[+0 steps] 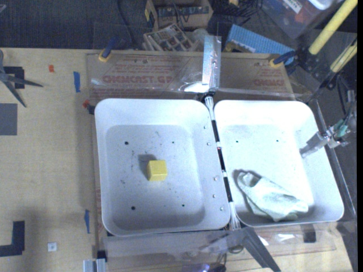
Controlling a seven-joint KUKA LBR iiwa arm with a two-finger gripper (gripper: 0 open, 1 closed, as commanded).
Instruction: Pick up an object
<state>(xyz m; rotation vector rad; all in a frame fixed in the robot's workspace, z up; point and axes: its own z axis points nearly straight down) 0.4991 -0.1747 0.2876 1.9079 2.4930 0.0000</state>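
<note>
yellow block | left bin middle | edges slightly skewed to bin walls

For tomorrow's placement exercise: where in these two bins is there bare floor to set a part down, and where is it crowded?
Left white bin: bare floor all round the small yellow block near its middle, widest toward the far wall. Right white bin: its far half is bare; the near part is crowded by the crumpled white cloth.

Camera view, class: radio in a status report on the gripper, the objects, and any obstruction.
Gripper at right bin's right rim, nothing between its fingers. Yellow block in left bin; crumpled white cloth in right bin. Nothing blocking either.
</note>
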